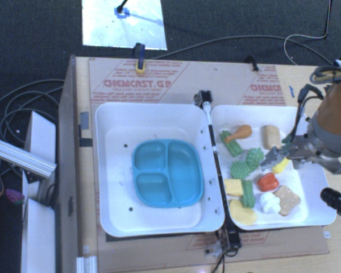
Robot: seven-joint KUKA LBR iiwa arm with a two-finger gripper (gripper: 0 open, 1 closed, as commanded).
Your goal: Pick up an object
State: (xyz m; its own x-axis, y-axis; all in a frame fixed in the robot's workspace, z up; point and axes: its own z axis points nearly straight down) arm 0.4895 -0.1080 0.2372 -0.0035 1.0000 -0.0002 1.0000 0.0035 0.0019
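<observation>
The right bin (315, 206) holds several toy foods: an orange drumstick (240, 133), a beige bread roll (270, 135), green pieces (254, 157), a red pepper (267, 182), a small yellow piece (282, 165), a toast slice (288, 199), a white piece (268, 202) and a yellow lump (242, 212). My gripper (274, 157) hangs low over the bin's middle. Its dark tip is beside the green pieces and right above the small yellow piece. Whether it touches that piece is unclear.
The left bin (113, 152) holds a blue divided plate (167, 172). A black-edged divider (214, 152) separates the two bins. The grey arm (329, 129) covers the right bin's right side. Cables and a metal rail (23, 155) lie off the bench to the left.
</observation>
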